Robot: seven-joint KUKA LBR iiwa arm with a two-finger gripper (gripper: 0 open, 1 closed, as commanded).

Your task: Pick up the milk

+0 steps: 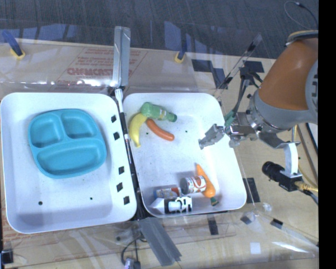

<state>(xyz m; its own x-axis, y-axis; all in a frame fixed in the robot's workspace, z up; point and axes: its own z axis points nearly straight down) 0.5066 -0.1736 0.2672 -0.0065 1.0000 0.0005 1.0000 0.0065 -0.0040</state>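
Arm [291,88] cut off at right edge

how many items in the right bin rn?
6, maybe more hidden in the pile. Far end: banana, green bottle, sausage. Near edge: carrot, can, milk.

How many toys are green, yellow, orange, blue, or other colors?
Green: 1, bottle
Yellow: 1, banana
Orange: 2, sausage, carrot
Blue: 1, plate
Other: 3, can, milk, small packet
Total: 8
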